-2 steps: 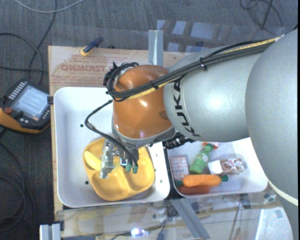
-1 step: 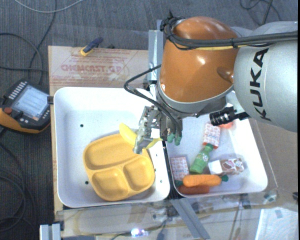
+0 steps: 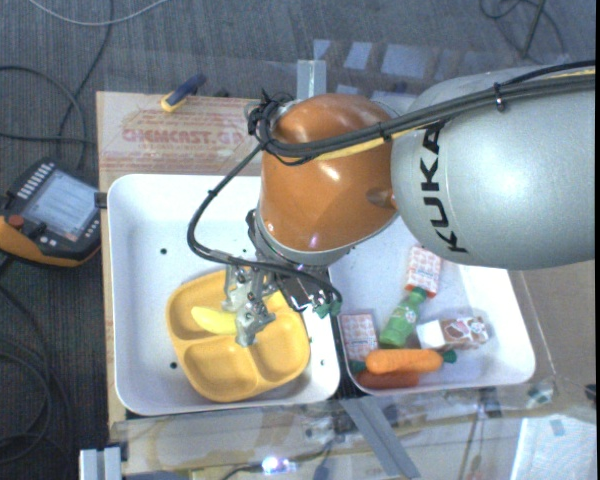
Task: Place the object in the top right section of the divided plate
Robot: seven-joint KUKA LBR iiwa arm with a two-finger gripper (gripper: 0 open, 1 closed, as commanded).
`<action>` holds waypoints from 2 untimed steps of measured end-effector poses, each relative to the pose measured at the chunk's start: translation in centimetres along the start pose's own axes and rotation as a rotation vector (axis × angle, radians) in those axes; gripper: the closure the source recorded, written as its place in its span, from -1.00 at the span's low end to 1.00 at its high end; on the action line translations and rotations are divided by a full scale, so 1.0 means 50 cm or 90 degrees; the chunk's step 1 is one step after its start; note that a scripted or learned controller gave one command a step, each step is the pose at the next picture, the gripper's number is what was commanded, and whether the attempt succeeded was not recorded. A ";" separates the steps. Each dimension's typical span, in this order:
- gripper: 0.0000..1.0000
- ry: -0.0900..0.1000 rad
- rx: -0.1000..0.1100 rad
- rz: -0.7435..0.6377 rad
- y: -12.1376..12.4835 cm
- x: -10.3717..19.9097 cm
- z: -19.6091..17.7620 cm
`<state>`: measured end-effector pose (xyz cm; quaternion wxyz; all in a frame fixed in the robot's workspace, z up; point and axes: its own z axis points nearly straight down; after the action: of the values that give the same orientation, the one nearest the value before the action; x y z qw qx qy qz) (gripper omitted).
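Observation:
A yellow divided plate (image 3: pixel 220 368) sits in the left white bin (image 3: pixel 140 268), toward its front right. A pale yellow banana-like piece (image 3: pixel 212 320) lies in the plate's upper left section. My gripper (image 3: pixel 248 316) hangs low over the middle of the plate, just right of that piece, near the divider ridges. The orange wrist band (image 3: pixel 320 183) and grey arm above it hide the back of the plate and part of its right side. Nothing can be made out held in the gripper.
The right bin (image 3: pixel 510 363) holds an orange carrot (image 3: pixel 402 362), a green bottle (image 3: pixel 404 317), a red-and-white packet (image 3: pixel 357 336), another packet (image 3: pixel 423 269) and a small printed box (image 3: pixel 458 332). A teach pendant (image 3: pixel 45 213) lies left of the bench.

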<state>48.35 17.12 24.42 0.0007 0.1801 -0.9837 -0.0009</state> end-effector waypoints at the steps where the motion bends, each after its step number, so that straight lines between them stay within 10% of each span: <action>1: 1.00 0.001 0.001 -0.142 -0.050 0.004 0.051; 2: 1.00 0.000 -0.001 -0.190 -0.042 -0.046 0.141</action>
<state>51.23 16.00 17.39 0.0009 0.3242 -0.9460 -0.0016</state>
